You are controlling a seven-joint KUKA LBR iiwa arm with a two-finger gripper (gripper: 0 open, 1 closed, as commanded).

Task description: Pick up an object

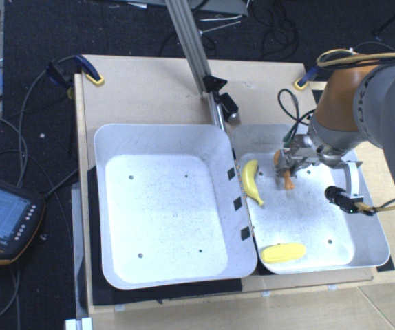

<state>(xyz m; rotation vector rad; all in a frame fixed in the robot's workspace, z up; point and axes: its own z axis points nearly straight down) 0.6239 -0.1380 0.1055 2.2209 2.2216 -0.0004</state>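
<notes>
2 white bins (115, 143); right bin: 1 banana (252, 181), 1 yellow object (283, 254), 1 orange object (288, 181); fingers (286, 170) indiscernible.

Dark workshop floor around a pale wooden bench (156, 91).
Black cables (12, 126) trail across the black carpeted floor (32, 19) far from the gripper.

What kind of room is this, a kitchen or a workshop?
Most likely a robot test lab: a grey arm reaches over two white bins holding a banana, with loose cables on dark carpet.

Tan bench (149, 95) bears two white bins (163, 205) side by side
</notes>
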